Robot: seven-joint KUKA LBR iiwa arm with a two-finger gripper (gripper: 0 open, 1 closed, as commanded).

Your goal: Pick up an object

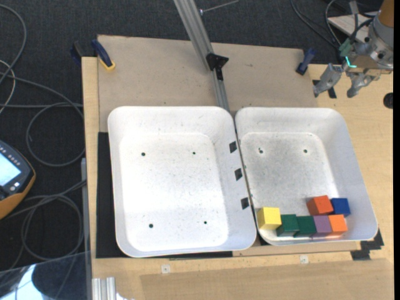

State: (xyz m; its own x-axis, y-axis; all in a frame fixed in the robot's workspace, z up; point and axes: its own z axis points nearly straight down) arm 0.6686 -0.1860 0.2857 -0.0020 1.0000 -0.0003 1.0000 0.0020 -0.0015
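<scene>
Blocks [304, 218] are what you are after, and they sit bunched in the near corner of the right bin [350, 161], pressed against its front wall. Take that bin as your landmark: the gripper [338, 83] hangs outside it, beyond its far rim and toward its right side, over the bare bench [156, 67]. Its two fingers stand apart with nothing between them.

So the blocks lie across the whole bin from the gripper, toward the camera and slightly left. The cluster's long axis runs along the bin's front wall: yellow block [270, 217] at the left end, then two green ones [296, 224], a purple one [322, 224] and an orange one [337, 223], with a red block [319, 204] and a blue block [340, 205] just behind them.

You would likely find the yellow block easiest, since its left side is free; the others touch their neighbours and leave little room for fingers. The left bin [125, 136] plays no part in the reach.
</scene>
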